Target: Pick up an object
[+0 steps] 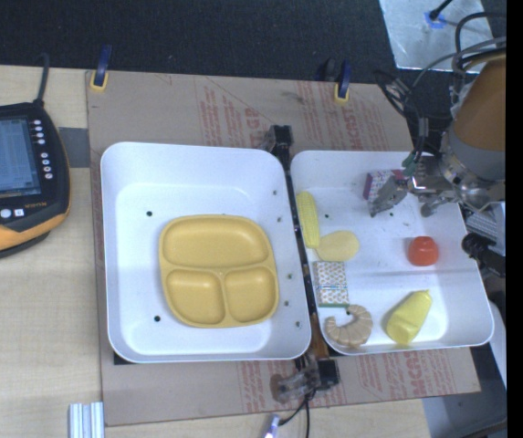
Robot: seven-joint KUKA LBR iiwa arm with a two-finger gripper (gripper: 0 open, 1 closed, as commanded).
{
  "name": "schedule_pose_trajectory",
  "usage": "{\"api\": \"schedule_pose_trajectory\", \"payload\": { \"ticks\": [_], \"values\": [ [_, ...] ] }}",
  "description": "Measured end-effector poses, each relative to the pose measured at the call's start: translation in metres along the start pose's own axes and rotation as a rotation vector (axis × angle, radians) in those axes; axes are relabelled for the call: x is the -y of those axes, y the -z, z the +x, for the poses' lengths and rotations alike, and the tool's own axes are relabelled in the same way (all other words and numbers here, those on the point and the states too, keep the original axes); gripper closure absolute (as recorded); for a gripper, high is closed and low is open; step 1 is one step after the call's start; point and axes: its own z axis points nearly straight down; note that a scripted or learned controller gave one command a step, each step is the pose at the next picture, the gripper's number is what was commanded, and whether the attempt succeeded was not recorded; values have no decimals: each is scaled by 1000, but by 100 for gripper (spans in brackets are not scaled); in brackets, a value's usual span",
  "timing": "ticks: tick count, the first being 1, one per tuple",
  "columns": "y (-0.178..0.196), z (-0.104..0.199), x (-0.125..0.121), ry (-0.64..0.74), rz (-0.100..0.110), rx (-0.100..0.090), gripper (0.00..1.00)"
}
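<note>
My gripper [410,195] hangs over the back of the right bin [462,286], open, with nothing between its fingers. A small purple item [372,185] lies right beside its left finger [386,198]. A red ball-like object [423,251] sits a little in front of the gripper. Further forward are a yellow bottle-like object [407,317] and a tan curled pastry [349,327]. Along the bin's left side lie a yellow corn cob [308,218], a pale yellow disc [339,245] and a patterned packet [331,283].
The left bin [133,199] holds a yellow divided plate [217,269]. A tablet controller [10,176] rests on the bench at far left. Clamps [341,78] stand at the back edge of the cardboard base, and cables hang near the arm.
</note>
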Motion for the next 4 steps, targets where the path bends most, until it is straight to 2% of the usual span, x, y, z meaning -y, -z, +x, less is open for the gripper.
{"api": "schedule_pose_trajectory", "payload": {
  "ticks": [1, 2, 3, 4],
  "values": [
    [-113, -37, -79, 0, 2, 0, 0],
    [-62, -41, -43, -1, -1, 0, 0],
    [-88, -23, -80, -1, -1, 0, 0],
    [-52, -63, -79, -3, -2, 0, 0]
  ]
}}
